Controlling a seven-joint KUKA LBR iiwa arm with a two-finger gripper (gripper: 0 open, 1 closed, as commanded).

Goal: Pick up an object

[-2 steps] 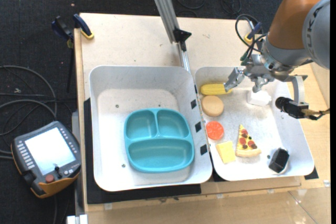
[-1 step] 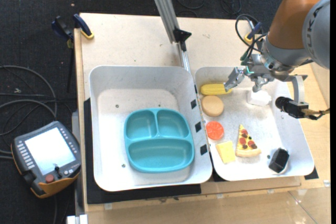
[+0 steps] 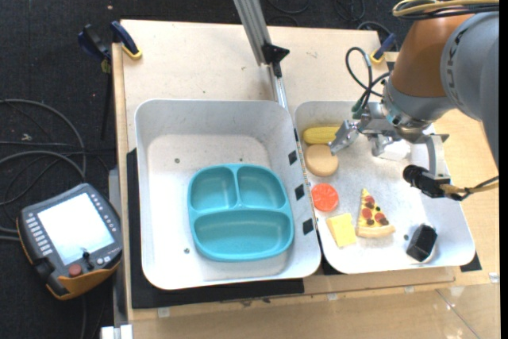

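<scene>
The bench (image 3: 198, 59) bore two bins; in the right bin (image 3: 452, 250) the gripper (image 3: 349, 135) hung beside the corn (image 3: 319, 135), its finger state impossible to tell.

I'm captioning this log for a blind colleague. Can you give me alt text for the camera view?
A grey and orange robot arm's end effector hovers in the right white bin beside toy food: a corn cob, bread roll, tomato slice, cheese and pizza slice. The left bin holds a teal divided plate.
</scene>
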